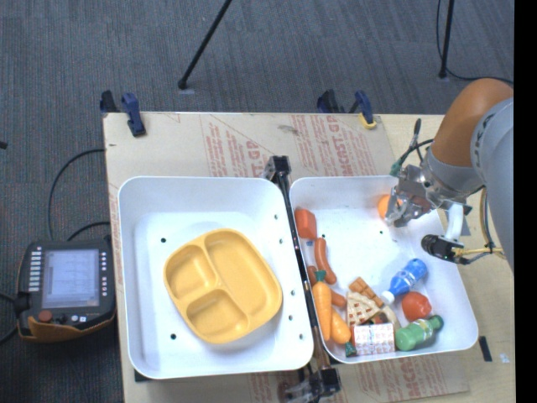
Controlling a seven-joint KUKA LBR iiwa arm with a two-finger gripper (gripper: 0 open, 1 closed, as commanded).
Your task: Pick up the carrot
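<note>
Carrot (322,306): lying along right bin (457,305) left wall, beside sausages (324,261) | Gripper (404,209): hovering at bin's far right corner, well apart from carrot; finger state: cannot tell | Left bin (138,242): holding yellow tray (221,285)

Dark grey carpet (252,40) surrounds the wooden bench (243,141), with black tripod legs (210,36) standing beyond it

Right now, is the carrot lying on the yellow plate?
No, the carrot lies in the right bin by its left wall; the yellow plate sits in the left bin.
</note>
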